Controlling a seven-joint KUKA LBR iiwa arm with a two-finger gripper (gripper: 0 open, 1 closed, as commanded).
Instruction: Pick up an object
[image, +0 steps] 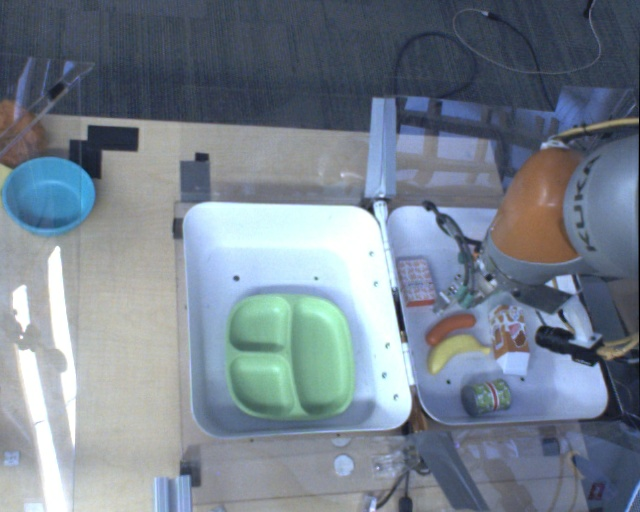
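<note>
Nearest of all sits a small green can (486, 397), lying at the near edge of the right bin (575, 405). Just beyond it rest a yellow banana (456, 350) and a red sausage (451, 326), side by side and almost touching. A little carton (509, 333) lies to their right, and a flat packet (416, 280) sits farther back. The arm (560, 215) hangs over the far right part of this bin, and I cannot tell how the pincer is set. I think it should come straight down over one toy, well apart from the rest. The left bin (215, 235) holds a green tray (291, 354).
</note>
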